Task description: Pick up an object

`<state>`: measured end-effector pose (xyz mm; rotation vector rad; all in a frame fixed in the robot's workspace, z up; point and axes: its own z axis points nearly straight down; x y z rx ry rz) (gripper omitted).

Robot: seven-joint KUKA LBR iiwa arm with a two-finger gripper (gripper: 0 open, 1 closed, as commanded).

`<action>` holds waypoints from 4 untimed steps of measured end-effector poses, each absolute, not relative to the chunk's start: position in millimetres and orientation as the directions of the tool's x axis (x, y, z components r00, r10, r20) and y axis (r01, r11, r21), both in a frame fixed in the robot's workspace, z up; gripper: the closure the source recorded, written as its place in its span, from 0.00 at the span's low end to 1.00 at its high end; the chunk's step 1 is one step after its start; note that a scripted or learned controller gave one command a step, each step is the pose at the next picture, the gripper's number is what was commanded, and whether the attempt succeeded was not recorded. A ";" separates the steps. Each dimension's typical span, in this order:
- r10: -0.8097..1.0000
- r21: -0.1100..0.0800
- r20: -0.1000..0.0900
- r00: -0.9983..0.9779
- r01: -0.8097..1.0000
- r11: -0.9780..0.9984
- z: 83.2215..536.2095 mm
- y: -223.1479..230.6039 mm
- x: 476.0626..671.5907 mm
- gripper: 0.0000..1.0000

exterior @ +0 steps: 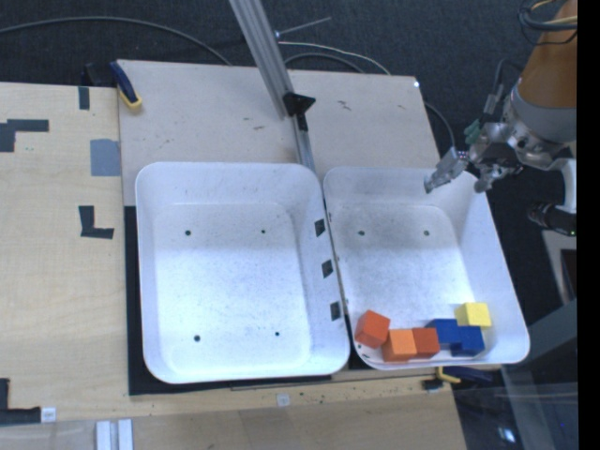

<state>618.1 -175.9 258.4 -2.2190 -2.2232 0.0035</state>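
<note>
Several small blocks lie along the near edge of the right bin (487, 242): a red-orange block (373, 327), an orange block (402, 343) with a darker orange one (425, 341) beside it, a blue block (457, 337) and a yellow block (474, 314) on top of the blue one. My gripper (459, 172) hangs over the far right corner of the right bin, well away from the blocks. Its fingers are spread apart with nothing between them.
The left bin (150, 251) sits beside the right one, its floor bare white. A slanted metal rail (267, 54) crosses the board behind the bins. Cables run along the dark floor at the back. A blue-and-yellow tool (126, 84) lies at the board's far left corner.
</note>
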 end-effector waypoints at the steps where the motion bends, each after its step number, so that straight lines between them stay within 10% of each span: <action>1: 1.000 -0.002 -0.001 -0.002 1.000 0.002 258.4 -175.9 618.1 0.00; 2: 1.000 0.007 -0.002 -0.005 1.000 0.005 307.7 -179.2 660.0 0.00; 4: 1.000 -0.008 -0.001 0.000 1.000 0.000 101.3 -137.3 679.2 0.00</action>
